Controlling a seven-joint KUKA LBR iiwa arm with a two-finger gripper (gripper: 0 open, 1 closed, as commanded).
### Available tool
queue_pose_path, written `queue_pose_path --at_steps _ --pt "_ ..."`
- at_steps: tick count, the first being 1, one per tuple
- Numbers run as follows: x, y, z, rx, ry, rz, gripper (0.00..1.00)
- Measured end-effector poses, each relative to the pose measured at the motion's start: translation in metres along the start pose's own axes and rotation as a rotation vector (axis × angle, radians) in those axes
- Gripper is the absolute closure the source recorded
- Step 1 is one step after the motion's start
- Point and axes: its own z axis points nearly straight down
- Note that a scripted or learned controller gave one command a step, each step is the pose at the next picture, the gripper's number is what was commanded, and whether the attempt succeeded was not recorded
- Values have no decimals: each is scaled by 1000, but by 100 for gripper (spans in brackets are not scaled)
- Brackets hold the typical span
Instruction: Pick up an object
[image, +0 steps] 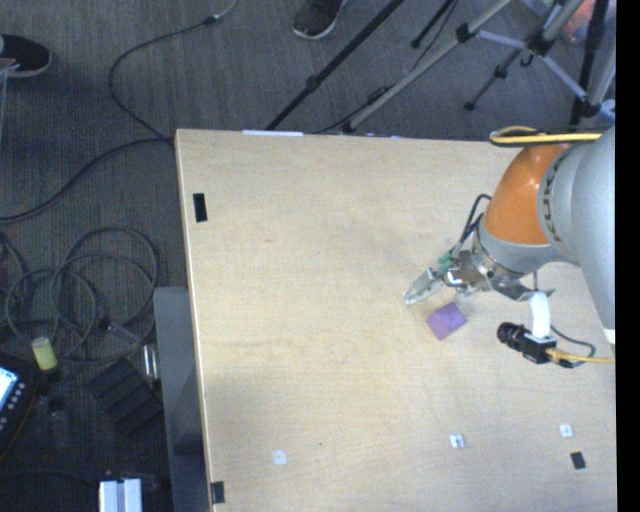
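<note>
A small purple block (447, 320) lies flat on the tan bench top (300, 300), right of centre. My gripper (425, 288) hangs just above and to the left of the block, close to its upper left corner, and nothing shows inside it. The grey arm with its orange band (520, 210) reaches in from the right edge.
A black cylinder with a yellow cable (527, 340) hangs off the wrist just right of the block. Small markers (457, 440) dot the bench's near part, and a black tag (200, 207) sits at its far left. Cables (90, 290) lie on the floor beyond the left edge.
</note>
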Motion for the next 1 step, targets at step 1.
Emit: queue_pose_path --at_steps 1 --pt "15 -36 0 -1 1 -3 0"
